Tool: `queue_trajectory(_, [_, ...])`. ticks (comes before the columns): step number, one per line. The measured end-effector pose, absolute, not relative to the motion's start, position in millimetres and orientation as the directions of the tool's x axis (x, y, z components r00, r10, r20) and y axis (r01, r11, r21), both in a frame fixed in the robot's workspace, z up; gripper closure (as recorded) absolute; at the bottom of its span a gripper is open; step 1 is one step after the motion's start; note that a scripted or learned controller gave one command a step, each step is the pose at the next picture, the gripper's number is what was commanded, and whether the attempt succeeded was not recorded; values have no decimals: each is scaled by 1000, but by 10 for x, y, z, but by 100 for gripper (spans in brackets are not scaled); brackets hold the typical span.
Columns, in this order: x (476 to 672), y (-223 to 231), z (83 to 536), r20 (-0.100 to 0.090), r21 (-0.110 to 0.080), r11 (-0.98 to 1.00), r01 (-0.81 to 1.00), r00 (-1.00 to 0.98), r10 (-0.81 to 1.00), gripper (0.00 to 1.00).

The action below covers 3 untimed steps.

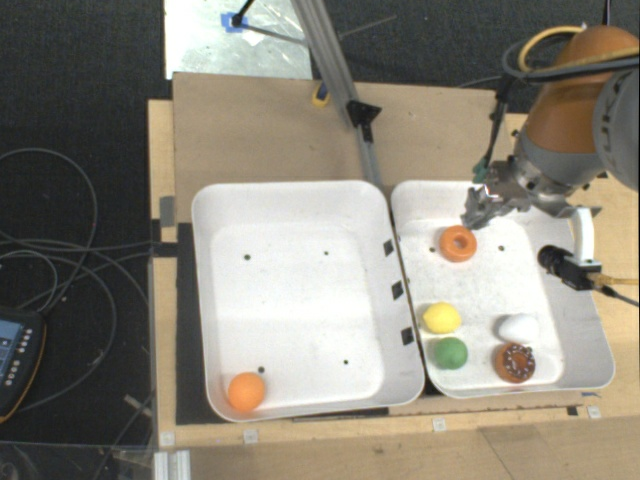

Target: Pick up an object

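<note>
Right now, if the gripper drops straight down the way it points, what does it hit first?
Most likely the orange ring, just below and left of the gripper in the right bin. Depth is unclear from this slant, so it may land on the bin floor beside it.

I saw both bins, left [290, 208] and right [590, 353], as smooth white plastic with a faint sheen; the bench [260, 133] looked like matt brown board; the floor [80, 88] was dark, rough carpet; the pole [325, 38] read as brushed metal; the arm's orange band [570, 108] looked glossy
</note>
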<state>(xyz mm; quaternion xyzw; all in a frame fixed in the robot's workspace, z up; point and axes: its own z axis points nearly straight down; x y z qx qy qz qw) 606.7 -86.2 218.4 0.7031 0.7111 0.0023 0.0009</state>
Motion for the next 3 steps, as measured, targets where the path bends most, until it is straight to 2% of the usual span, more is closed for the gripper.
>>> queue_trajectory(2, [6204,253,2255,3,4,12,1000,-12,1000,100])
queue_trajectory(3, [6351,750,2376,3,4,11,1000,-11,1000,100])
